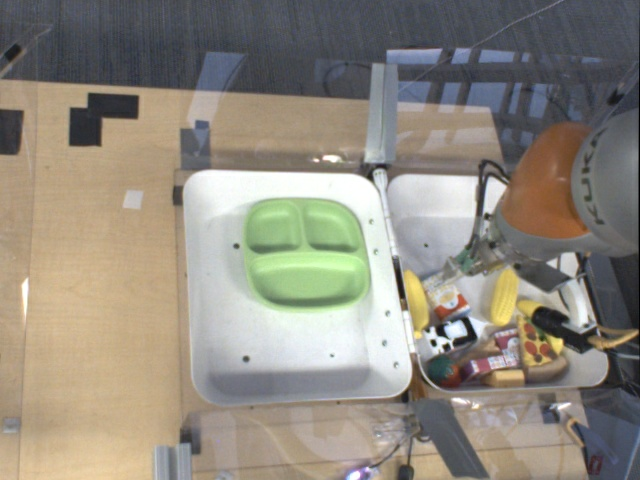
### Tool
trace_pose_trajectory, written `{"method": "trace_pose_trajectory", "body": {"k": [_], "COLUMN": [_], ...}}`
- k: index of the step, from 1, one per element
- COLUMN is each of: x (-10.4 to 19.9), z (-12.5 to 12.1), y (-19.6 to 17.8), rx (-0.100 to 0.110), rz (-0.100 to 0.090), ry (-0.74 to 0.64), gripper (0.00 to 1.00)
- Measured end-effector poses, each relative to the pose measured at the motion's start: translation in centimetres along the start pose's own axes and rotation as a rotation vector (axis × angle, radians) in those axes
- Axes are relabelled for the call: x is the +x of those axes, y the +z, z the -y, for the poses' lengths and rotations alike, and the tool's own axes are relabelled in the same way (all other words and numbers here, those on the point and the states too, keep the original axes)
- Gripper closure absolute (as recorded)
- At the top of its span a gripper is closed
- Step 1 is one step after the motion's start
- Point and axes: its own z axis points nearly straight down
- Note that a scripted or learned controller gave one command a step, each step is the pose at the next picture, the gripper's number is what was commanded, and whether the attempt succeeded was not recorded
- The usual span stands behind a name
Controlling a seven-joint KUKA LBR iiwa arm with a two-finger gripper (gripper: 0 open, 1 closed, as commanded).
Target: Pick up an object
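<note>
Toy foods [480, 343] lie heaped in the near part of the right bin [430, 208]: a banana [415, 303] against its left wall, a corn cob [505, 296] further right, a pizza slice [540, 348] at the near right corner. The end effector [478, 258] is low over this pile, just far of the corn cob; how far open it is, I cannot tell. A green divided plate [305, 251] sits in the left bin [215, 358] on the worktop [90, 298].
</note>
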Motion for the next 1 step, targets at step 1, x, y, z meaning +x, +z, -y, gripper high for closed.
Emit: {"method": "trace_pose_trajectory", "body": {"k": [1], "x": [-3.46], "z": [4.93], "y": [1.63], "rx": [0.020], "rz": [0.001], "ry": [-0.084], "gripper": [1.00]}}
